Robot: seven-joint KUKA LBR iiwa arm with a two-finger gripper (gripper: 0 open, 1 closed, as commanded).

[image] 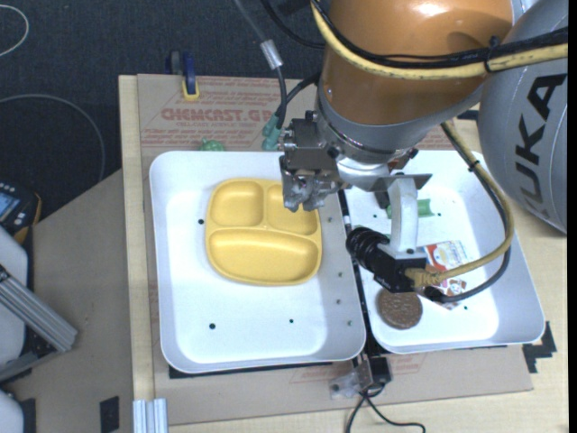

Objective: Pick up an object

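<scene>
Camera view shows the gripper (303, 190) low over the yellow plate (263, 231) in the left bin (180, 269), right at its top edge, likely to grab it; jaws hard to see, cannot tell.

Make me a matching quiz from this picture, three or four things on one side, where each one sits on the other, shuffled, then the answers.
Things:
1. yellow plate
2. brown disc
3. claw
4. blue clamp

Places:
A. right bin
B. far edge of the board
C. left bin
D. above the plate's right rim

Pairs: 1-C, 2-A, 3-D, 4-B
</scene>
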